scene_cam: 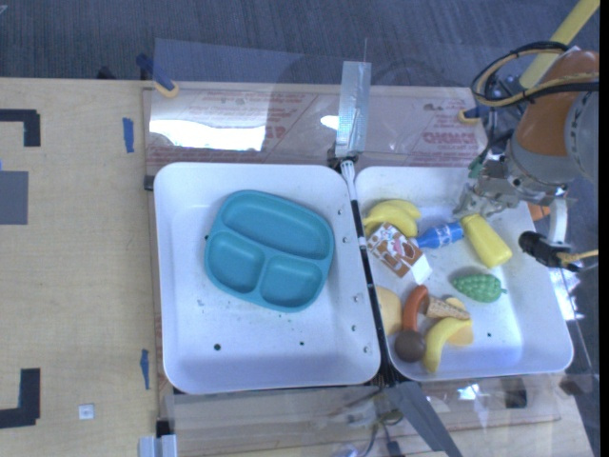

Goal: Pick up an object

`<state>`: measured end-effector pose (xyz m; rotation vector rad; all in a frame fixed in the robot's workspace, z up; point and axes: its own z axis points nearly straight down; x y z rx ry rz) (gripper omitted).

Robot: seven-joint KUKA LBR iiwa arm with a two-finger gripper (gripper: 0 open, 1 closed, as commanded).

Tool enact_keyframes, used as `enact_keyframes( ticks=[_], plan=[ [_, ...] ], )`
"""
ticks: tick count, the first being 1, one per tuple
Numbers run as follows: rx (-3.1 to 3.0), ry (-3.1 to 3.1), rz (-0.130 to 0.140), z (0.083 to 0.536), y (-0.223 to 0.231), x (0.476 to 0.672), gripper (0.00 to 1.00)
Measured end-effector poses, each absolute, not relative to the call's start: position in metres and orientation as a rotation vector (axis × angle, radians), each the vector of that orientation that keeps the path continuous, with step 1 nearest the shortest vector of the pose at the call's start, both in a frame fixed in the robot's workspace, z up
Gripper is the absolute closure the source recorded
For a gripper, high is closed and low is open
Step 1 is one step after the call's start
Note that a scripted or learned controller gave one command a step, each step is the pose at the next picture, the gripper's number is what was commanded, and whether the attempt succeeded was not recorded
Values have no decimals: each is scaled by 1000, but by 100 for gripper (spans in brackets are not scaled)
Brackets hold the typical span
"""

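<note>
The toys lie in the right bin [542,346]: bananas, a green thing, a yellow block [486,241]. The gripper [487,196] hangs just above the block, holding nothing. Picking up is not yet done.

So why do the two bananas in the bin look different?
The top banana lies across the bin near its back wall, while the bottom banana lies near the front, tilted more upright. The top banana sits in the open beside the small printed box; the bottom banana is crowded against a brown ball and an orange piece. Both are yellow, curved, and in the right bin.
</note>
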<state>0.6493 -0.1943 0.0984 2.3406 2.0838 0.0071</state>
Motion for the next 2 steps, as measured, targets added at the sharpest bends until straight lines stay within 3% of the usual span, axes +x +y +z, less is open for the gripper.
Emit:
enact_keyframes(
  ticks=[1, 2],
  plan=[
    [2286, 2135, 16, 253, -156, 658, 100],
    [2461, 1961, -4, 207, -103, 624, 100]
  ],
)
